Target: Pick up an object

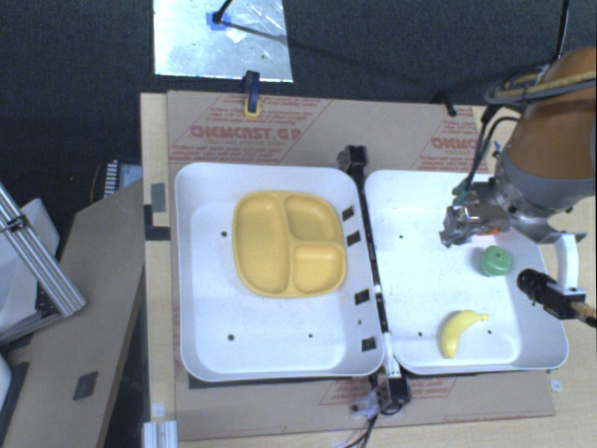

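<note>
A small green object [495, 261], rounded and roughly the shape of a little fruit or vegetable, lies on the floor of the right white bin [415, 343], just beside the hand [460, 228] on its lower right and apart from it. The hand, a metallic piece at the end of the grey arm [550, 157] with its orange band, hangs over the upper part of that same bin, its tips pointing down toward the bin floor. Whether its fingers stand wide or narrow I cannot tell; nothing shows between them.

A yellow banana [459, 330] lies further below the hand, near the bin's front wall and well apart from the green object. To the left of the hand, across the divider where the two bins meet, the left white bin [201, 334] holds a yellow divided plate [287, 243] with three compartments, lying flat near that bin's middle.

Both bins rest on a sheet of brown cardboard [308, 124] printed with red lettering, which covers the desk [103, 278]. Beyond the cardboard, well above and left of the hand, a shiny silver sheet [187, 35] lies on dark carpet.
</note>
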